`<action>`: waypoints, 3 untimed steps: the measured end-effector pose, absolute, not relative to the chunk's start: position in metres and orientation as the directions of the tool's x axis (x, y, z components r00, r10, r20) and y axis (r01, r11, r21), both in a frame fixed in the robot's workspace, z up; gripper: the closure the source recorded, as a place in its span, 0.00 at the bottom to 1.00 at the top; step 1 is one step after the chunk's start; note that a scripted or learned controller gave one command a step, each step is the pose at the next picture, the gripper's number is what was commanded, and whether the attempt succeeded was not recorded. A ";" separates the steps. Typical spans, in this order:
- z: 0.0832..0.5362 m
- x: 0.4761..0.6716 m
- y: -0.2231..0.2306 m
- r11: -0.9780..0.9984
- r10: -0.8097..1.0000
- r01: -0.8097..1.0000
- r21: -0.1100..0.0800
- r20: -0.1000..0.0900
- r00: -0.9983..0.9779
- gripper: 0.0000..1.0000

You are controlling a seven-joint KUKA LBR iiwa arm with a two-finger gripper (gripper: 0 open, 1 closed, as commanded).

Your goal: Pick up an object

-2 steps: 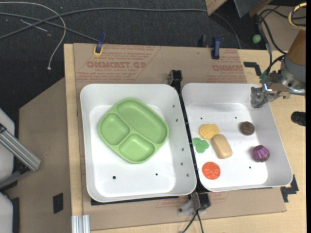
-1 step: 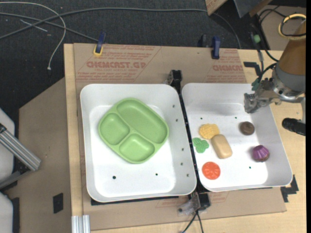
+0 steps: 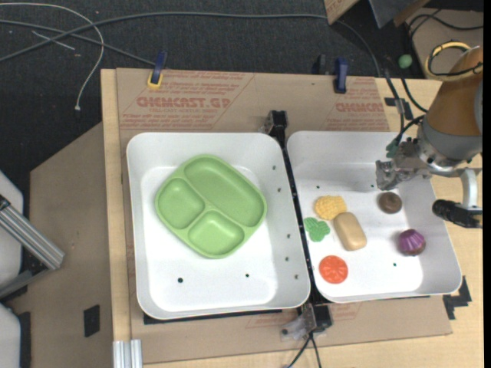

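In the right bin (image 3: 360,156) lie several small items: a yellow corn-like piece (image 3: 330,205), a green leafy piece (image 3: 315,229), a tan oblong block (image 3: 350,231), an orange-red round piece (image 3: 333,268), a brown round piece (image 3: 390,202) and a purple piece (image 3: 412,241). My gripper (image 3: 388,173) hangs over the bin's upper right part, just above the brown piece, and I see nothing held in it.
The left bin (image 3: 153,282) bears a green divided plate (image 3: 210,205). Two blue clamps (image 3: 158,68) (image 3: 341,75) hold the cardboard at the back. Cables lie on the dark floor behind. A black clip (image 3: 276,121) sits between the bins.
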State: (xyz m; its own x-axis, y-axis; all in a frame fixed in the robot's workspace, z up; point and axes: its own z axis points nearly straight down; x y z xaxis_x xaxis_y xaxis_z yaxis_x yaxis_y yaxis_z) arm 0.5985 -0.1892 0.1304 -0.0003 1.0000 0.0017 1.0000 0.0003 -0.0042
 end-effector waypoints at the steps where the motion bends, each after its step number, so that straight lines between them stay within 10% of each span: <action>1: 0.144 0.600 -0.190 0.001 1.000 1.000 0.002 0.000 -0.001 1.00; 3: 0.231 0.600 -0.187 0.001 1.000 1.000 0.004 -0.001 -0.001 1.00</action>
State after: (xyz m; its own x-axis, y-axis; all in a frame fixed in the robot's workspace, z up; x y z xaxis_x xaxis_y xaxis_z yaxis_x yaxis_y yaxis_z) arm 0.5997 -0.1870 0.2308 -0.0013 1.0000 -0.0012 1.0000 0.0013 0.0042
